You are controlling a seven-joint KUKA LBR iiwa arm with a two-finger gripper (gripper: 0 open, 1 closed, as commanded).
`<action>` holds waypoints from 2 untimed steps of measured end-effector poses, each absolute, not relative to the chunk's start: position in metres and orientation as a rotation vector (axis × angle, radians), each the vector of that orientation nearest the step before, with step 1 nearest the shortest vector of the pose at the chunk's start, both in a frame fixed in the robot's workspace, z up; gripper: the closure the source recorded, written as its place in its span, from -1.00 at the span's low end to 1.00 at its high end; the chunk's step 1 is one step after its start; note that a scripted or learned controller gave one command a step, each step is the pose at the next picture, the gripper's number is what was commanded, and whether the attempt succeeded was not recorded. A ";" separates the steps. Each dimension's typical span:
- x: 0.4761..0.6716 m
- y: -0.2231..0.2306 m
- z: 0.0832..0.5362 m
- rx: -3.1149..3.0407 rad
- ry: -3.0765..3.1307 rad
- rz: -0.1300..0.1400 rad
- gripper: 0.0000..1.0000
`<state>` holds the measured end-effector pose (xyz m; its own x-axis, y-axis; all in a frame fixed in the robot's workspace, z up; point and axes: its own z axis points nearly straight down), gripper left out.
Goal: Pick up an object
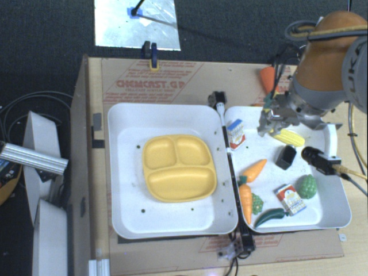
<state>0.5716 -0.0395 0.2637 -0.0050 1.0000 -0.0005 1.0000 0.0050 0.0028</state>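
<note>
Camera view, yellow corn cob, ridged, beside tool

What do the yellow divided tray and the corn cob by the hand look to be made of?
The yellow divided tray looks like moulded plastic, matte with a soft sheen on its rounded compartment edges. The corn cob, near the hand, looks like toy plastic: uniform bright yellow, slightly glossy. Probably, not certain.

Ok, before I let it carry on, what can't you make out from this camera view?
- Tool: whether its fingers are open or shut, and whether it touches the corn; the wrist above covers it.
- Orange object behind the right bin: partly hidden by the arm and cables.
- Small cartons and: labels too small to read.
- Lower carrot: lies at the bin wall; which side it rests on is unclear.
</note>
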 end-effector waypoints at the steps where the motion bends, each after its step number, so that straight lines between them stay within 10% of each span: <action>1: 0.564 -0.001 0.244 2.216 2.226 0.002 1.00; 2: 0.532 -0.011 0.251 2.219 2.223 0.001 1.00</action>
<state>0.5324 -0.0109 0.2509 -0.0018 1.0000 0.0002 1.0000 0.0018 0.0009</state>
